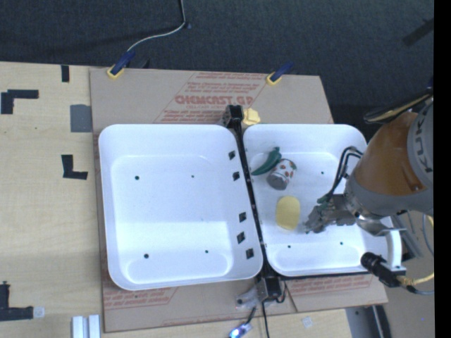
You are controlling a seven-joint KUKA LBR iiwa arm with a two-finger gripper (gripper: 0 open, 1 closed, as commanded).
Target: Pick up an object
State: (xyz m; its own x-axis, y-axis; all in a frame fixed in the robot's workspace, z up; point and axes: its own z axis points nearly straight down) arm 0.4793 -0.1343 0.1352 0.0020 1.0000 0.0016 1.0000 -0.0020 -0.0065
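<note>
Tool (318,220) hangs low at three o'clock of the yellow object (287,212), likely lining up a grasp; its grip state I cannot tell

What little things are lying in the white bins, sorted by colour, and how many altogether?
Yellow: 1, a pale yellow piece in the right bin
Green: 1, a curved green object by the divider
Grey with red and white: 1, a small round object
Total: 3, all in the right bin, with the gripper just right of the yellow piece.
</note>
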